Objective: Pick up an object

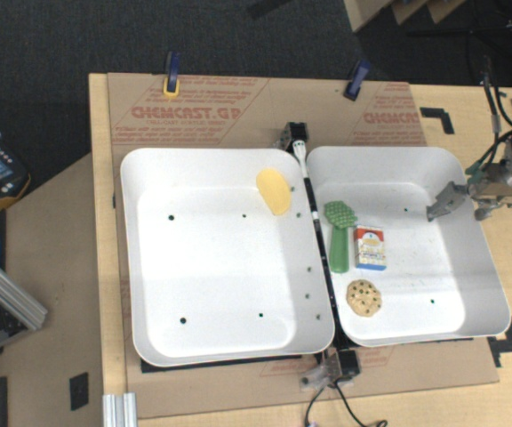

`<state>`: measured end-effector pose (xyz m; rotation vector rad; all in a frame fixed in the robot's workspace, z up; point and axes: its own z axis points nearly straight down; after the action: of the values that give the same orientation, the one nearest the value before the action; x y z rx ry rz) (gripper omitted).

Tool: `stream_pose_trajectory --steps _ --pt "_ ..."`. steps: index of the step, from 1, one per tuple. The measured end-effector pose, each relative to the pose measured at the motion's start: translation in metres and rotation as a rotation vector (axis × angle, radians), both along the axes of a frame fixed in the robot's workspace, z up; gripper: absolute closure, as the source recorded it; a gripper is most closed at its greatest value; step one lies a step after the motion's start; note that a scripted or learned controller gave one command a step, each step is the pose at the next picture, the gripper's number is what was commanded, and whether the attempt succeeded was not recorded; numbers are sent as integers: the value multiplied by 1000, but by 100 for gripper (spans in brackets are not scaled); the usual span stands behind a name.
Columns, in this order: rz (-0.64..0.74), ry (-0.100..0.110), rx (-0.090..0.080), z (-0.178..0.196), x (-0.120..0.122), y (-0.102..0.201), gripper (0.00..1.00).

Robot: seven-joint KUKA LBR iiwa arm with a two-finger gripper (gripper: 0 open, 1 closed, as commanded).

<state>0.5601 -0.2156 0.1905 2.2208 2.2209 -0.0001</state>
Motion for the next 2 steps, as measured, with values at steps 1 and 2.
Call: stream_pose_trajectory --steps 1,2 --pt "2 -17 -8 141 15 -10 0" --pt "0 -17 -7 262 -33 -10 0"
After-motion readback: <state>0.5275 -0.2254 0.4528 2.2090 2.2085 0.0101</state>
